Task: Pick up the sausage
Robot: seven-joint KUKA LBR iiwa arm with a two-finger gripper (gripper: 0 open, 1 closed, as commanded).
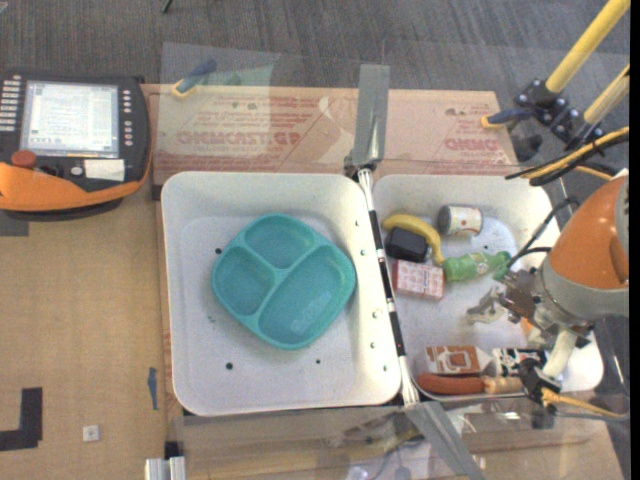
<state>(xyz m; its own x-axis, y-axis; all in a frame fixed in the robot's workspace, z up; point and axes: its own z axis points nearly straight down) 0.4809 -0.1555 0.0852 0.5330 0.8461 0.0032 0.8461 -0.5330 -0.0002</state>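
The sausage (452,384) is a reddish-brown link lying along the front wall of the right bin (520,230), just below a small printed packet (453,358). My gripper (489,310) hangs over the middle right of that bin, under the arm's orange band (600,240). It is above and to the right of the sausage, apart from it. Nothing shows between its tips.
The right bin also holds a banana (415,230), a black block (405,243), a small can (460,219), a green bottle (475,265) and a pink box (419,279). A teal divided plate (285,281) lies in the left bin (190,298). A teach pendant (70,140) sits at far left.
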